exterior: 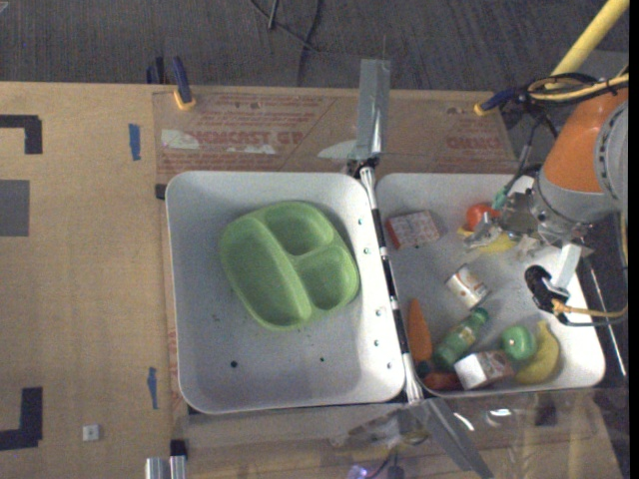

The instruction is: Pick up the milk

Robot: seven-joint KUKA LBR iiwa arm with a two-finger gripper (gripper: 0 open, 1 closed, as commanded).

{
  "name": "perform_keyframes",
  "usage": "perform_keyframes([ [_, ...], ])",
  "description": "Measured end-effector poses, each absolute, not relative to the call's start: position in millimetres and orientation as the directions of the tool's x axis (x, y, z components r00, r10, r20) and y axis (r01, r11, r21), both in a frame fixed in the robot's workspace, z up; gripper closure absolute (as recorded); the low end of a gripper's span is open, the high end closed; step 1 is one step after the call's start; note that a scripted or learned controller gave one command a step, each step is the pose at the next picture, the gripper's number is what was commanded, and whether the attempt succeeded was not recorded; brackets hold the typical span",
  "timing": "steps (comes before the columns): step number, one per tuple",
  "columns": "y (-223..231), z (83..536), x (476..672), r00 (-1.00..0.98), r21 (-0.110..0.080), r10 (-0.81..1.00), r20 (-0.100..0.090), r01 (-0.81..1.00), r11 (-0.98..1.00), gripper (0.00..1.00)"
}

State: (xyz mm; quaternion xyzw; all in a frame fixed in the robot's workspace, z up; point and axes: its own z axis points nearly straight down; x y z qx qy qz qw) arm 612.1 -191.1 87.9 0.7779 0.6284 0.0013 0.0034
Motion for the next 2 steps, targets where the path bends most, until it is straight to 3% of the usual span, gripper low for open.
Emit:
perform_keyframes([
  [1,-161,113,595.1,0.366,-0.003,0.930,0.000,0.930,-0.366,0.00],
  [2,-113,89,542.5,0.406,0.006,0.914,0.004,0.914,-0.406,0.00],
])
